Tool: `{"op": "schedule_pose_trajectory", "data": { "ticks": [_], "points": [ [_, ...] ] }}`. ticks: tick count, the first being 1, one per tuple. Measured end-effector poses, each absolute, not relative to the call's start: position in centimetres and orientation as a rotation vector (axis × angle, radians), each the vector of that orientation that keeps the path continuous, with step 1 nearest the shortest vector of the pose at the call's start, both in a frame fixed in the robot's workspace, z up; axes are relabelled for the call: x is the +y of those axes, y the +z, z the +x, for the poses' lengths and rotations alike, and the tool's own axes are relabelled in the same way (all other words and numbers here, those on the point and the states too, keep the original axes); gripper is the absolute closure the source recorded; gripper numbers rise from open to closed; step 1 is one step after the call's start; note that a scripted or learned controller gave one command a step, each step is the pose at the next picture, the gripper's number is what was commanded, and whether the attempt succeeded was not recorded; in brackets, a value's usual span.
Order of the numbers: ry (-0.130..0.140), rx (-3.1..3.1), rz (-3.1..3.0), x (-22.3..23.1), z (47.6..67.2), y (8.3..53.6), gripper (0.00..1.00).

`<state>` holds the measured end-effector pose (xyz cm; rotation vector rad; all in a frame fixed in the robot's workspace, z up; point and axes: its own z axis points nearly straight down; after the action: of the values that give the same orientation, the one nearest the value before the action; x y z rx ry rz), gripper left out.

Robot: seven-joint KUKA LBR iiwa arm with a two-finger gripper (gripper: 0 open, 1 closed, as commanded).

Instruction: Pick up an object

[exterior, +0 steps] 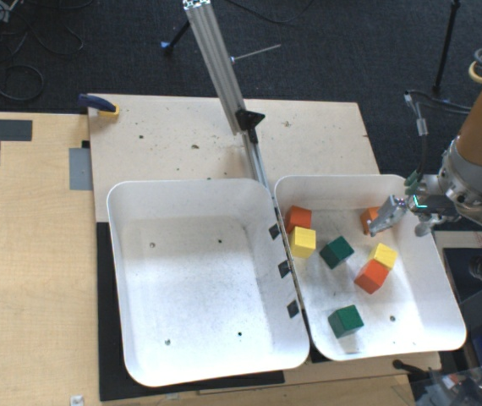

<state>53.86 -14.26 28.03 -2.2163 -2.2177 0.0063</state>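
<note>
Your arm [469, 163] comes in from the right, wrist over the right bin's [444, 286] right rim, and the gripper [386, 218] reaches down-left into that bin near its back edge. Right at the fingertips sits a small orange block [366, 220], partly hidden by the metal; you can't tell from here whether the fingers are apart or closed on it.

Look around the bin: an orange cube [299, 217] and a yellow cube [303, 241] touch each other by the left wall. A dark green cube [336, 252] lies near the middle. Just right of it, a yellow cube [385, 255] leans on an orange one [371, 276]. Another green cube [345, 320] sits toward the front edge.

The left bin [139, 227] lies alongside, with a slanted aluminium rail [221, 66] rising behind the divide.
</note>
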Motion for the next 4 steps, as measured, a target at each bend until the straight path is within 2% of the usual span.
{"op": "schedule_pose_trajectory", "data": {
  "ticks": [1, 3, 4],
  "points": [
    [0.002, -2.218, -2.221, -14.3, 53.9, 28.2, 0.00],
    [0.007, -2.212, -2.218, -13.2, 53.0, 17.1, 0.00],
    [0.002, -2.217, -2.231, -12.7, 53.8, 12.4, 0.00]
  ]
}}
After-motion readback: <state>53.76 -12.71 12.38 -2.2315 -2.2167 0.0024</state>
